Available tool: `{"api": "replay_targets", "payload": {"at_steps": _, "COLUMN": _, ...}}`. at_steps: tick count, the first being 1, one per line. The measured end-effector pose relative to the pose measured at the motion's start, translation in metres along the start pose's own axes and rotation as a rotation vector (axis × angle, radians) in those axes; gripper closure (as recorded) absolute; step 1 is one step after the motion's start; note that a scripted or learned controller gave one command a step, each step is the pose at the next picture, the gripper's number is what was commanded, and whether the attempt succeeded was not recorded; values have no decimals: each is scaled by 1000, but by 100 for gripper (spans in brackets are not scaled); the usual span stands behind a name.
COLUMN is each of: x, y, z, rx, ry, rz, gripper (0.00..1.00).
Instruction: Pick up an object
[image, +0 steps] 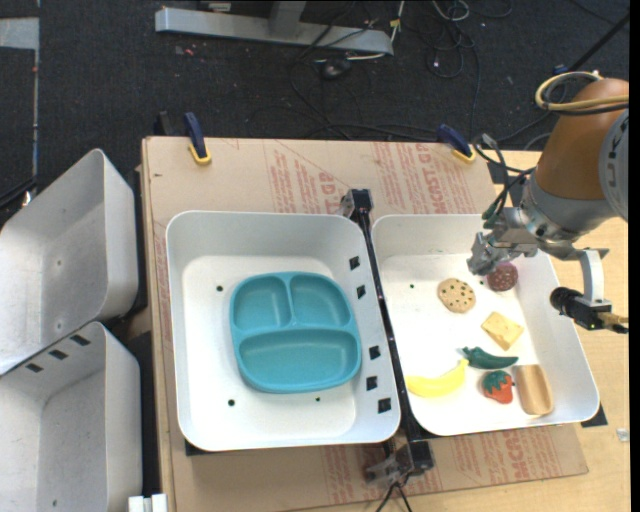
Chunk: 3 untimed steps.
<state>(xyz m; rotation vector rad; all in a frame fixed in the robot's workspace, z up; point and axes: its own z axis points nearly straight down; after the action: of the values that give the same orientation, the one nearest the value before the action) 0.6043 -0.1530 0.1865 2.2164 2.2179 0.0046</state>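
Note:
My gripper (493, 262) hangs over the far right part of the right bin (425, 240), right above a small dark red round thing (503, 277) that touches or sits just under its tip. Nothing shows between the fingers. In the same bin lie a round cookie (456, 295), a yellow cheese-like block (501, 330), a green pepper (488, 357), a yellow banana (438, 382), a red strawberry (497, 386) and a tan bread-like piece (533, 388).
The left bin (200, 240) holds a blue divided plate (296, 330). A black divider with clips (375, 310) runs between the bins. Two white containers (60, 300) stand off the bench at the left. Clamps (198, 140) grip the bench's far edge.

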Motion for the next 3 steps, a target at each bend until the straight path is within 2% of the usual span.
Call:
{"api": "replay_targets", "payload": {"at_steps": 1, "x": 9, "y": -2, "z": -56, "rx": -1, "ry": 0, "rz": -4, "gripper": 100}}
{"api": "replay_targets", "payload": {"at_steps": 2, "x": 9, "y": -1, "z": -84, "rx": 2, "ry": 1, "rz": -4, "gripper": 100}}
{"api": "replay_targets", "payload": {"at_steps": 3, "x": 51, "y": -13, "z": -73, "rx": 9, "ry": 3, "rz": -5, "gripper": 100}}
